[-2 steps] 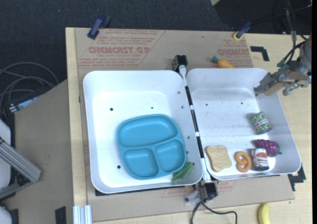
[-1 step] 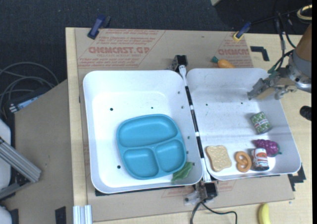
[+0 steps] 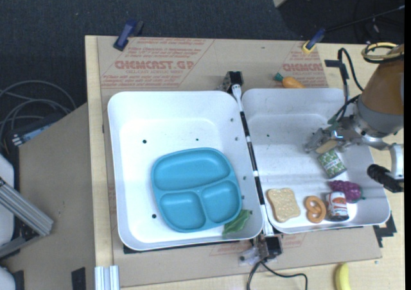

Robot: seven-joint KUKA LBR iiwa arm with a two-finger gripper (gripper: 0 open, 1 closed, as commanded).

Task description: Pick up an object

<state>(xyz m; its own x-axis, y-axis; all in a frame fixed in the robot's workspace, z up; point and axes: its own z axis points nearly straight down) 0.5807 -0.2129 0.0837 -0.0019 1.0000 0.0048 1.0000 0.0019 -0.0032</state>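
Claw [image 3: 323,141], fingers spread wide and holding nothing, poised in the right bin [image 3: 282,106] just above the green can [image 3: 332,163]; a sound grasp requires centring over the can before closing.

Table sheet, far left: the brown sheet [image 3: 192,58] covering the table carries red printing that reads "CHEMCAST G P" in large capitals, seen just beyond the left bin.
Table sheet, small lines: rows of finer red print run above and below that large wording; too small to read.
Table sheet, far right: a second red print block [image 3: 302,67] shows beyond the right bin, partly cut off; it looks like the same "CHEMCAST" wording, though only the first letters can be made out.
Green can: the can [image 3: 332,163] in the right bin has a label, but its print is too blurred to read.
Red-and-white can: the can [image 3: 338,206] near the bin's front has a label, also unreadable.
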